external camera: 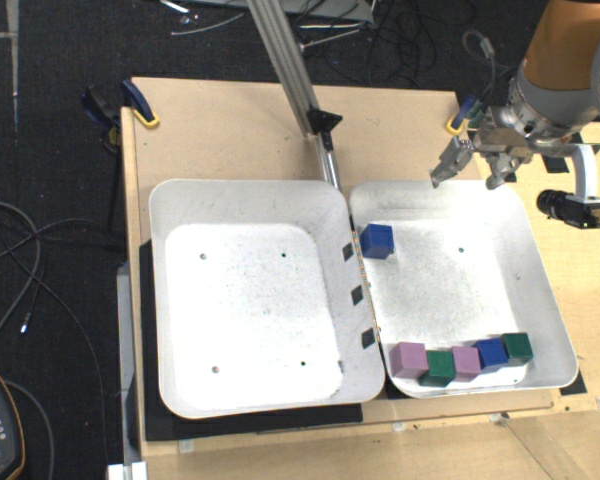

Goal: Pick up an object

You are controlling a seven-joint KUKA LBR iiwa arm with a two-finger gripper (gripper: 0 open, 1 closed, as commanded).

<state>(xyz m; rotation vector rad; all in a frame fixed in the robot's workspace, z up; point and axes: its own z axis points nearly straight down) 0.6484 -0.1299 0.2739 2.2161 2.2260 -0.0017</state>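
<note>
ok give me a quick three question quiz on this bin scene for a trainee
1. True or false: the lone blue cube sits in the right bin.
2. How many cubes form the row along the right bin's near edge?
3. The gripper is: A) over the far edge of the right bin, B) over the left bin, C) touching the cube row.

Key:
1. True.
2. Five: purple cube, green cube, second purple cube, second blue cube, second green cube.
3. A.
</note>
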